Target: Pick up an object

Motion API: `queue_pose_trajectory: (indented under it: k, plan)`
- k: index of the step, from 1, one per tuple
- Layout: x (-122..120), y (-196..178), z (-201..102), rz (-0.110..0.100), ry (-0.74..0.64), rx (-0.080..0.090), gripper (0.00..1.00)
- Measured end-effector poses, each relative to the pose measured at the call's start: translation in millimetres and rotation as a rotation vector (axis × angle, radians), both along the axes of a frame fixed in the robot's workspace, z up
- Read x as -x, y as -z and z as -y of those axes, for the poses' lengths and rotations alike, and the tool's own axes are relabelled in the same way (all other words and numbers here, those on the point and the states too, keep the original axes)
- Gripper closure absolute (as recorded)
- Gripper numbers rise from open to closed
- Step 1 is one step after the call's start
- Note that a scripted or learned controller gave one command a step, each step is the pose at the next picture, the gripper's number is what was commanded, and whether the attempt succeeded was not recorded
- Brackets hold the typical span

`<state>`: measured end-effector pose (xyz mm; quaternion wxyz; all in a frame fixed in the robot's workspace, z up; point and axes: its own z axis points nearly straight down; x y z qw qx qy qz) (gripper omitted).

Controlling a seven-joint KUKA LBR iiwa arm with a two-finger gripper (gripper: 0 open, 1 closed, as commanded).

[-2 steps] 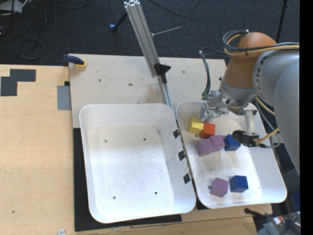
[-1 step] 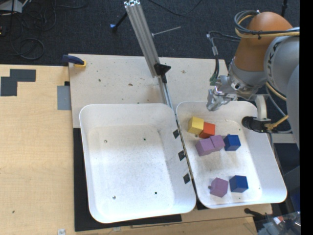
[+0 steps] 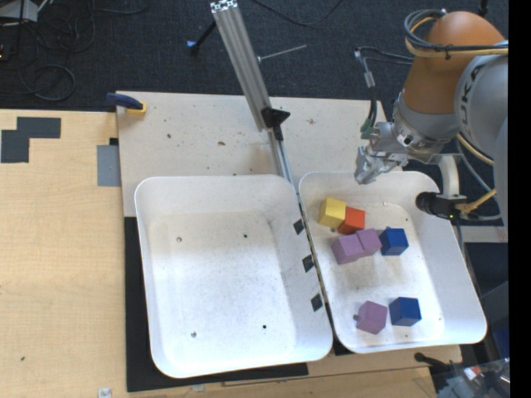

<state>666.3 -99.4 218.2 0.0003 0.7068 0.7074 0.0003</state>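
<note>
Purple block [image 3: 372,316] sits seemingly square-on, hand [image 3: 368,169] well apart.

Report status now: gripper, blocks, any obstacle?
Gripper above right bin's far rim, holding nothing. Yellow block nearest, touching orange block. Path clear.

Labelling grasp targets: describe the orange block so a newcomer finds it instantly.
Look in the right white bin, at the cluster of blocks near its far end. The orange block sits there touching a yellow block on its left. It is the only orange one; the others are purple or blue.
</note>
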Motion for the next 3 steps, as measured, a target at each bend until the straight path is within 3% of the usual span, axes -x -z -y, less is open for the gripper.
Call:
queue_pose_trajectory:
  k: [3]
  plan:
    - [45,10,-148,-0.007,-0.004,-0.002,1.00]
